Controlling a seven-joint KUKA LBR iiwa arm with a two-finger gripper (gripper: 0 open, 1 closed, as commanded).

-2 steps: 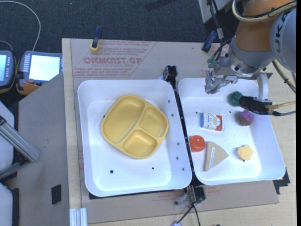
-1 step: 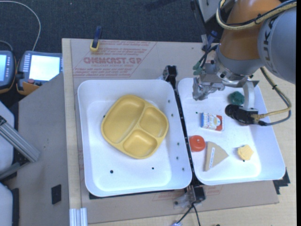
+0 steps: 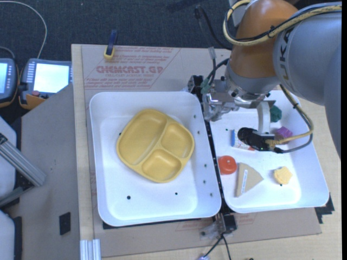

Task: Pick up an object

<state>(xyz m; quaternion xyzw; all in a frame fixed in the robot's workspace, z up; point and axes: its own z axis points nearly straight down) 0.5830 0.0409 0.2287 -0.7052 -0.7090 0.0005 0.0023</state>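
My gripper [image 3: 219,106] hangs over the far left corner of the right bin [image 3: 309,196], close to the wall shared with the left bin [image 3: 103,161]. Under and around the arm lie small items. A blue and white piece [image 3: 234,138] sits just in front of the gripper. An orange round piece [image 3: 227,165] lies near the dividing wall, with a tan wedge [image 3: 245,180] beside it and a yellow chunk [image 3: 282,175] to the right. A purple piece [image 3: 283,132] and a green piece [image 3: 276,113] sit further back, partly hidden by the arm.
A yellow divided plate [image 3: 156,144] lies in the middle of the left bin. A blue and yellow clamp [image 3: 111,45] is fixed at the far edge of the cardboard base. Screens [image 3: 49,77] stand off the bench to the left.
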